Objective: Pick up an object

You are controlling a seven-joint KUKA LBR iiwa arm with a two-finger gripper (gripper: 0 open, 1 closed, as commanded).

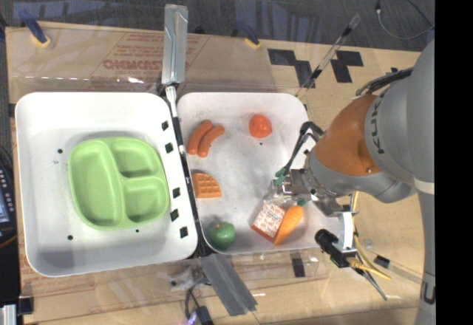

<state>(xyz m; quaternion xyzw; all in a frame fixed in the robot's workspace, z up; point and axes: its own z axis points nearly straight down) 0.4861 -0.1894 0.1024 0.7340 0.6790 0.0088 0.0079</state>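
The gripper (290, 194) hangs low over the right bin (235, 105), just above a carrot (290, 221) and a small red-and-white carton (267, 220) lying side by side near the bin's front right corner; whether it is open or grasps anything cannot be told. Further off in that bin lie a green apple (222, 233), a waffle (206, 186), sausages (204, 137) and a tomato (259, 125). A green tray (118, 182) lies in the left bin (37, 168).

two white bins (44, 124), one green tray (118, 183), two sausages (205, 137), one tomato (259, 125), one waffle (206, 185), one green apple (222, 233), one carrot (290, 222), one snack packet (267, 220)
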